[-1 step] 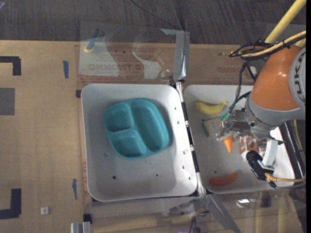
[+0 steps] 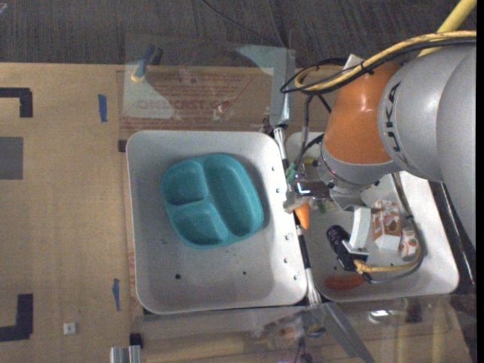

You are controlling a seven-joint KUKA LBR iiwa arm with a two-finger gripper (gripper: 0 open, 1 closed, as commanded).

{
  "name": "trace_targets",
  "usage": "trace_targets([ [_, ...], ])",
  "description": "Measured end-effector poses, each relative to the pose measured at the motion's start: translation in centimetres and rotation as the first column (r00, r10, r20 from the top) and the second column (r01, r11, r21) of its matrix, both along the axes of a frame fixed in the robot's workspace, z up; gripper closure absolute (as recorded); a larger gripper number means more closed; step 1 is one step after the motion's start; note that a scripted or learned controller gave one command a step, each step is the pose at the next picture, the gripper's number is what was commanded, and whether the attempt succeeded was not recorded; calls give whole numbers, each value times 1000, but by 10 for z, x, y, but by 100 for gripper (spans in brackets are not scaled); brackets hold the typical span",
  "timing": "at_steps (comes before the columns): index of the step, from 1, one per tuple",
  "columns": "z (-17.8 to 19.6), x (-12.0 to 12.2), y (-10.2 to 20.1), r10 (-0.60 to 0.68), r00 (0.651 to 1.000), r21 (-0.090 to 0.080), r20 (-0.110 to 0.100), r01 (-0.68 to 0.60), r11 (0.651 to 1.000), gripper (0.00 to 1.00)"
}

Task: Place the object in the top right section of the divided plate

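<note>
A teal divided plate (image 2: 213,200) with three sections lies in the left white bin (image 2: 151,263). My gripper (image 2: 300,203) hangs over the rim between the two bins, just right of the plate's right edge. A small orange object (image 2: 302,216) sticks out between its fingers, and the gripper is shut on it. The grey and orange arm hides most of the right bin's upper half.
The right bin (image 2: 439,274) holds a red-orange item (image 2: 344,283) near its front wall and white-and-brown packets (image 2: 389,229) toward its middle. A clear plastic sheet (image 2: 197,89) lies behind the left bin. Cables run over the back of the bench.
</note>
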State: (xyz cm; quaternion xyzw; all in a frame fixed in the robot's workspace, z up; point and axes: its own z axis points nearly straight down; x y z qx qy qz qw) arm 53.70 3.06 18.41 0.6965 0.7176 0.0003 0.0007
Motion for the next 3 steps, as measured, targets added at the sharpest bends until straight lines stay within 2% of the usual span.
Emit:
trace_targets([
  [1,0,0,0,1,1000,0,0,-1,1000,0],
  [2,10,1,-1,1,1000,-1,3,-1,1000,100],
  [3,0,-6,-7,206,979,2,-4,-206,979,100],
])
